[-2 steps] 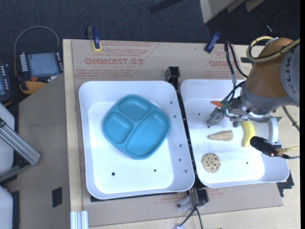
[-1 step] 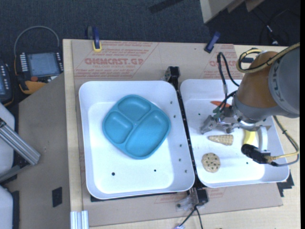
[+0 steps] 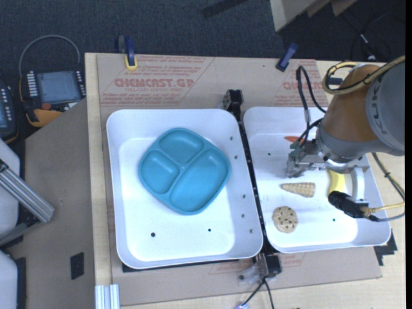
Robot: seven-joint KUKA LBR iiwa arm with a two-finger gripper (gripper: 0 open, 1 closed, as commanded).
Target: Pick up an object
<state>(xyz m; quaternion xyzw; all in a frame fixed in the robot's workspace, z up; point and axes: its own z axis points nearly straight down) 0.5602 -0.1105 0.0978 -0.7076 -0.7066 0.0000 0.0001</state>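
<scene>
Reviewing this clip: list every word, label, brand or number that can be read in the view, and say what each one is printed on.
"CHEMCAST GP": red print on the brown protective sheet covering the bench, above the left bin.
A second red print of the same kind on the sheet above the right bin: too faint to read.
Smaller red lines around both prints: too small to read.
Handheld pendant screen at far left: too blurred to read.

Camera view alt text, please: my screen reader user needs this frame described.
A grey robot arm with an orange band reaches in from the right, its gripper low in the right bin just above an ice cream cone and a cookie. The left bin holds a blue divided plate.
</scene>
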